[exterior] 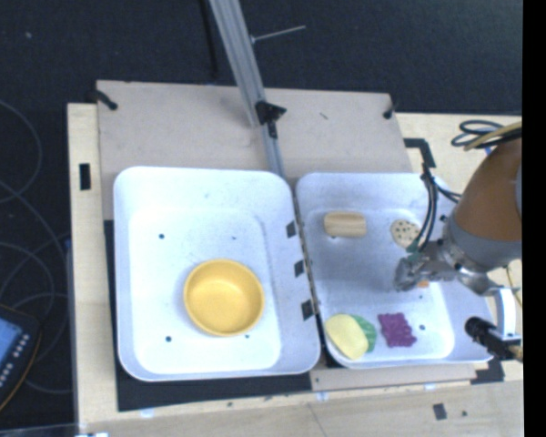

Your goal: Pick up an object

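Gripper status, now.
Gripper: low over the right bin, nothing visible between its fingers; open or shut cannot be told.

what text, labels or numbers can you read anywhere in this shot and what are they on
No readable text, labels or numbers anywhere in this view.
Handheld screen at the lower left: it glows blue, but whatever it displays is too small and blurred to read.
Yellow bowl, wooden block, purple item, the round speckled piece and both white bins: no markings visible.
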Robot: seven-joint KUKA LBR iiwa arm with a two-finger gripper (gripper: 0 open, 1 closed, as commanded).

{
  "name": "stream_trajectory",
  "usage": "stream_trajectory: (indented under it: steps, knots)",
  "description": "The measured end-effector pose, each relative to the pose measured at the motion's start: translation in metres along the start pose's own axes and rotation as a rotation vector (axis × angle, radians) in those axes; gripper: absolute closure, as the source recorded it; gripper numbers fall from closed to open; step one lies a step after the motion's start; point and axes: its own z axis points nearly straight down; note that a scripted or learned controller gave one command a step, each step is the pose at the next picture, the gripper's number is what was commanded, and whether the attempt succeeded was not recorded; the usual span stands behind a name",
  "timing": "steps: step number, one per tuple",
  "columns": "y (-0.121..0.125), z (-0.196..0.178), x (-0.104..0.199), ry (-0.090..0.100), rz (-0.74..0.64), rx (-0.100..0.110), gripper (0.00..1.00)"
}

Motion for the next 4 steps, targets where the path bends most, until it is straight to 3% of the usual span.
stream_trajectory:
  steps: [1,2,4]
  knots:
    - [0.002,-0.044,-0.005,-0.001,-0.007,-0.002,1.0]
    - [0.003,-0.063,-0.006,0.0,-0.012,0.0,1.0]
    - [0.032,-0.075,0.098,0.003,-0.018,0.003,1.0]
